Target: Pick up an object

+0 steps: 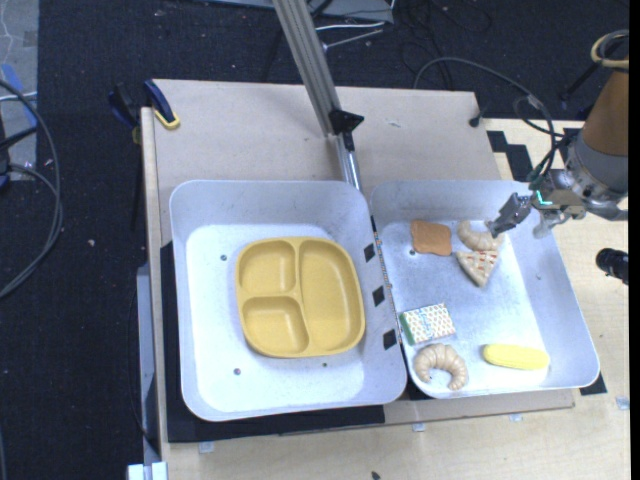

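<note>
While no brand, label or lettering can be read anywhere, the small green-and-white patterned packet [428, 322] in the right bin [560, 298] bears only a fine print too small to make out. Both shallow white bins sit side by side on a pale wooden bench [250, 128], with dark floor and loose cables around it. A yellow three-compartment tray [300, 296] lies in the left bin [200, 268]. Sharing the right bin are a brown toast slice [431, 238], a pale roll [476, 236], a pizza wedge [480, 264], a croissant [442, 364] and a yellow banana-like piece [515, 357]. Reaching in from the right, the gripper [507, 217] hangs just beside the roll; whether its fingers are parted or closed cannot be told, and nothing shows between them.
</note>
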`<state>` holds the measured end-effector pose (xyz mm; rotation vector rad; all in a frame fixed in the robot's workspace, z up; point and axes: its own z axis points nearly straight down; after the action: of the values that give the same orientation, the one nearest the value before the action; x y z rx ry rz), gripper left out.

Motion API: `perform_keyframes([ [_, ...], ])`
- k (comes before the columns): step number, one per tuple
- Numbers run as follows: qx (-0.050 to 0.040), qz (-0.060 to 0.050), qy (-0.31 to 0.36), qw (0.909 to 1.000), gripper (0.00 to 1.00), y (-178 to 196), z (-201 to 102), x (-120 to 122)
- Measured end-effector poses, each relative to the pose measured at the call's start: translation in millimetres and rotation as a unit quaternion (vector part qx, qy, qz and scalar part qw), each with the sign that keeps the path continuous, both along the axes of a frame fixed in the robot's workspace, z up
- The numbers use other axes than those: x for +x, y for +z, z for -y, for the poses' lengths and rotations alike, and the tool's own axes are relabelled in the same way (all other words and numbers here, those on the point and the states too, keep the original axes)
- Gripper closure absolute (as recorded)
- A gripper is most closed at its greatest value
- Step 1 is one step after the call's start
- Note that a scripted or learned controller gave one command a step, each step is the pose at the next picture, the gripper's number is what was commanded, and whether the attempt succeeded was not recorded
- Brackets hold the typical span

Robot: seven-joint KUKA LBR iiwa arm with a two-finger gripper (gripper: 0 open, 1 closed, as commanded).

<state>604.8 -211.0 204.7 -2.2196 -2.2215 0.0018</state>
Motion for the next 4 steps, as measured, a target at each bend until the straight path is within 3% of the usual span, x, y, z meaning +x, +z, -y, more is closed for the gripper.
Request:
perform_keyframes([
  [1, -0.0003, 0.001, 0.0, 1.0, 0.0, 1.2, 0.0, 0.7],
  [3, 0.0007, -0.002, -0.001, 1.0, 0.0, -107.7, -1.4, -17.3],
  [4, -0.0006, 0.001, 0.0, 1.0, 0.0, -111.6, -1.7, -16.4],
])
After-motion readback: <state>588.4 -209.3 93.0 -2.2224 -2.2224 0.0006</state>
